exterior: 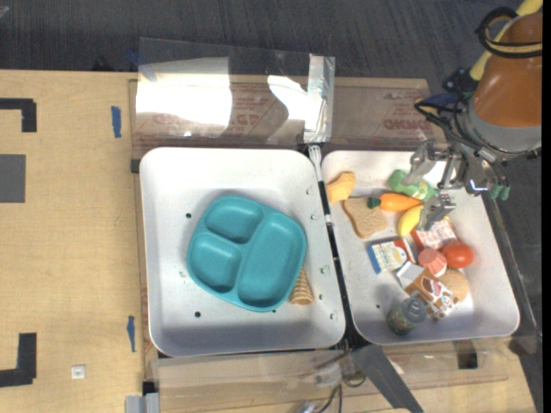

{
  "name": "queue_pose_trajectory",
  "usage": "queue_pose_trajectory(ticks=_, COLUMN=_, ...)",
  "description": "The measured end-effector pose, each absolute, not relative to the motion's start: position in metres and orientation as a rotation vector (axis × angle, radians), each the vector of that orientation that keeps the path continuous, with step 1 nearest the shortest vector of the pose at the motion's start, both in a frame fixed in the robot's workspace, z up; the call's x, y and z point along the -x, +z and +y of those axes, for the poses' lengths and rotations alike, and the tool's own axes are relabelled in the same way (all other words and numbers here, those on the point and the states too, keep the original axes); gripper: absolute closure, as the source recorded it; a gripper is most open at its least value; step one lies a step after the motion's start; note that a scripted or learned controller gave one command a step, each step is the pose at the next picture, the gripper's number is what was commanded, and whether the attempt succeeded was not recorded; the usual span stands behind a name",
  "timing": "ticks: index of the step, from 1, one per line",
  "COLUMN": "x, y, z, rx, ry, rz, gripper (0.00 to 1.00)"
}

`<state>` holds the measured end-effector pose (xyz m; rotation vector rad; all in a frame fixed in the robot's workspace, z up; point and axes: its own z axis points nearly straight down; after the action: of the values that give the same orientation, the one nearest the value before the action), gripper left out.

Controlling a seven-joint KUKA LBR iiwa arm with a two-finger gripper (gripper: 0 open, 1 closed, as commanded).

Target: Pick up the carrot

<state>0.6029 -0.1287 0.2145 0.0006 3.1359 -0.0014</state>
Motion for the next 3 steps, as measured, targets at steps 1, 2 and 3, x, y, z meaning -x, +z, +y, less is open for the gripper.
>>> queue_pose_trajectory(ticks=1, x=-0.620, y=0.105, z=-0.115, rx=0.144, ry=-0.006, rz=3.117, gripper=0.00)
queue_pose_trajectory(ticks=2, x=-0.623, y=0.099, z=-0.118, rx=0.128, ry=-0.002, rz=3.118, gripper=0.00)
queue_pose_trajectory(ticks=3, x=-0.614, y=0.100, z=-0.105, rx=-0.091, ry=-0.011, rz=3.111, gripper=0.00)
